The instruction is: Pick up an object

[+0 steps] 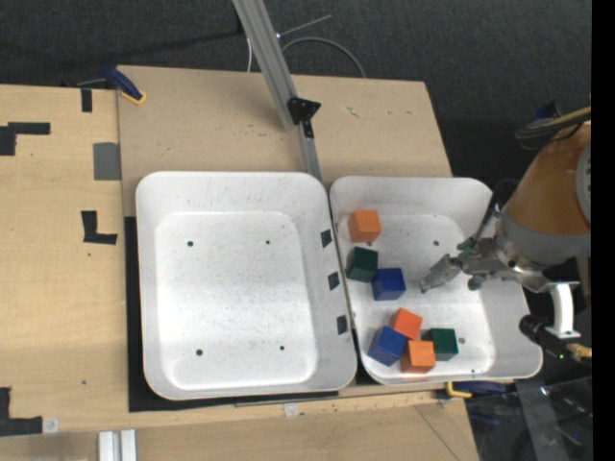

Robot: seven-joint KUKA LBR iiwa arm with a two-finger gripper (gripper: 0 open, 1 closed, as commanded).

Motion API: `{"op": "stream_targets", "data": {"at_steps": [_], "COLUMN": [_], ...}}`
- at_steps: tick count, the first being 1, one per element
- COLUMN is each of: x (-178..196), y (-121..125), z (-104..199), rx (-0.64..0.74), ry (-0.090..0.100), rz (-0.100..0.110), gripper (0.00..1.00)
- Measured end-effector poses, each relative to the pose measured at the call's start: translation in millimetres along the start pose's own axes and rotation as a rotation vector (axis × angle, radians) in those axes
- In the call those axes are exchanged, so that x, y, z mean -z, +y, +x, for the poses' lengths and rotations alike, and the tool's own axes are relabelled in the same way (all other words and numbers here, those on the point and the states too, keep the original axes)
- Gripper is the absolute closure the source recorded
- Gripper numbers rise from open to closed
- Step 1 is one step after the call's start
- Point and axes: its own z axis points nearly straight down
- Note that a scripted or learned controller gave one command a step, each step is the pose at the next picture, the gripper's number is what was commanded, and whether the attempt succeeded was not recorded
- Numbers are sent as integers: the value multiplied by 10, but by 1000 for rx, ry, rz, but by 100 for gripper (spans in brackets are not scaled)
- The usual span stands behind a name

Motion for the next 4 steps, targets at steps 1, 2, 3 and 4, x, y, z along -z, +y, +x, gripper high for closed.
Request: {"op": "stream_targets", "data": {"at_steps": [1, 2, 3, 4], "x": [123, 610, 904, 822], "y": [10, -28, -21, 49], "z": [3, 95, 100, 576], "rx": [1, 1, 1, 4], "ry": [0, -2, -2, 0], "rz": [-4, -9, -8, -4], "gripper": [100, 100, 100, 100]}}
